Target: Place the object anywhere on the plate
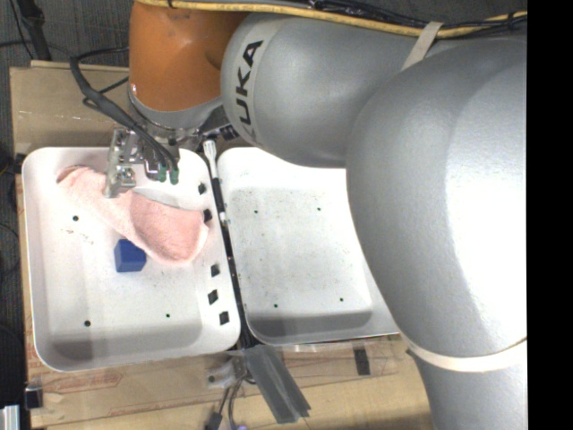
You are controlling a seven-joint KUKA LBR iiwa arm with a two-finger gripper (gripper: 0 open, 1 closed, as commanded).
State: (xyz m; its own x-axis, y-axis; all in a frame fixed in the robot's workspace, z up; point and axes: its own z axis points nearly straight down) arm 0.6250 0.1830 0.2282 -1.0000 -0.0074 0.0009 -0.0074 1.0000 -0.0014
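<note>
A small blue block [130,256] lies on the floor of the left bin [54,330], just off the lower left edge of a pink plate [170,231]. The plate stretches from the bin's upper left corner toward its middle, and the wrist hides part of it. My gripper [119,179] hangs over the plate's upper left part, well above and slightly left of the block. Nothing shows in its grasp.
The right bin [295,240] lies beside the left one, with a dark divider strip [219,240] running between them. The arm's large grey body covers the right side and the top of the bench. Cables hang near the wrist.
</note>
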